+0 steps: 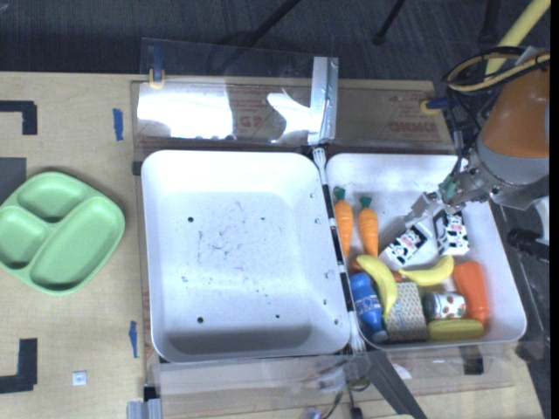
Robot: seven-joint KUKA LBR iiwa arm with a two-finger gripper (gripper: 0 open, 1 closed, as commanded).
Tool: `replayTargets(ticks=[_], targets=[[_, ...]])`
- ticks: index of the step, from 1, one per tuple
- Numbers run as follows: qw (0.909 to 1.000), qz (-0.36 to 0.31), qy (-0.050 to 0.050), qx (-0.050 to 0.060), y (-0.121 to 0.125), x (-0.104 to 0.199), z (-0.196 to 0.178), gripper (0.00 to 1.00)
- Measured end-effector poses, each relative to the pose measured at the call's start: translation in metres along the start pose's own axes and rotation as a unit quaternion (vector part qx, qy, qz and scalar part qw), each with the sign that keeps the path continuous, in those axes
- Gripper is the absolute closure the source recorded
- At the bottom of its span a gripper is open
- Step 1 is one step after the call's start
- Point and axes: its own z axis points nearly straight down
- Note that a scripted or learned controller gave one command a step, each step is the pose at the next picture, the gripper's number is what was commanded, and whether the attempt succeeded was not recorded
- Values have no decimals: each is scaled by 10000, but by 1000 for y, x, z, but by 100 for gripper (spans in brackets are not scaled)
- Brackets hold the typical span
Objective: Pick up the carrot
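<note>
Two orange carrots with green tops lie side by side at the left end of the right bin [410, 166]. One carrot [343, 223] rests against the bin's left wall and the other carrot [368, 227] is just right of it. My gripper [434, 204] hangs over the middle of the right bin, to the right of the carrots and apart from them. It is right above a black-and-white cow-patterned carton [407, 247]. Nothing shows as held.
The right bin also holds two bananas [382, 278], a blue bottle [366, 304], an orange bottle [472, 288], a small can [444, 305] and a speckled sponge [405, 315]. The left bin [236, 251] adjoins it. A green divided plate [57, 231] sits at far left.
</note>
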Motion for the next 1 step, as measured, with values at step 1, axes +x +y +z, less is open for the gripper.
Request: replayTargets(ticks=[1], targets=[[10000,1,1,0,0,0,0,0]])
